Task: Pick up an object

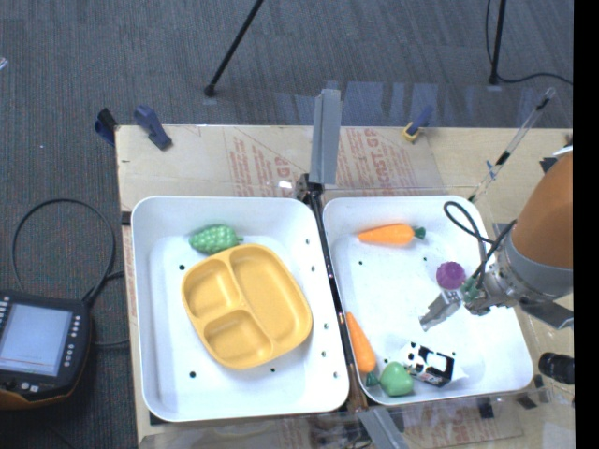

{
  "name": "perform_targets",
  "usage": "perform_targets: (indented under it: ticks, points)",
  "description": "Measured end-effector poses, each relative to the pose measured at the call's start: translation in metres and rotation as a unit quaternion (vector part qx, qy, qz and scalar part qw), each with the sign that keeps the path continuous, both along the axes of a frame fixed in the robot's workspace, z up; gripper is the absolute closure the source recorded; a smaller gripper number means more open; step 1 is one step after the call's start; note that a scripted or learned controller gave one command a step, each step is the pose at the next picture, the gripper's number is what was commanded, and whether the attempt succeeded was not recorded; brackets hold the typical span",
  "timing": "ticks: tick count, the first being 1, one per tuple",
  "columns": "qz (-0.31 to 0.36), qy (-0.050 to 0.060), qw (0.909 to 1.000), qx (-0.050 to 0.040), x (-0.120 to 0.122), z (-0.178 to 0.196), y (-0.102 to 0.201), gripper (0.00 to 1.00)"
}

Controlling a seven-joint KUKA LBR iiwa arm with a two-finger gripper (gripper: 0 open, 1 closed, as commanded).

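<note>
The purple ball [450, 274] is the likeliest target, lying in the right bin [374, 372] near its right wall, just above and beside the pincer [440, 312]. The pincer sits low over the bin's bare white floor, reaching in from the right, and from this slanted view it cannot be told whether it is apart or together; nothing is seen held in it.

Other candidates share that bin: an orange carrot [387, 236] near the top edge, a second carrot [360, 342] lying along the left wall, a green pepper-like toy [397, 380] at the bottom, and a black-and-white patterned block [430, 365] touching it. The left bin [154, 251] carries a yellow divided plate [246, 304] and a green bumpy vegetable toy [213, 239] just beyond the plate's upper edge.

To do this step well, the pincer should centre itself directly over one item rather than over bare floor. The ball is close but round and likely to roll away, so a straight descent with the ball's widest part between the tips seems wise. The block and green toy touch each other, so a grasp there risks nudging both. The upper carrot lies well apart from everything, offering a cleaner grasp across its narrow width.
</note>
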State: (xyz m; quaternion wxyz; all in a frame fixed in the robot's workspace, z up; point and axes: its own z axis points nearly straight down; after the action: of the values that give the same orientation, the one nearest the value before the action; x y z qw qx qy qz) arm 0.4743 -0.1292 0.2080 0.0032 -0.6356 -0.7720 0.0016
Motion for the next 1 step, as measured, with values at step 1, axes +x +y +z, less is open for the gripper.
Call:
perform_targets:
  ticks: [1]
  points:
    - [-0.024, 0.000, 0.9997, 0.0004, 0.0001, -0.1228, 0.0114, 0.00]
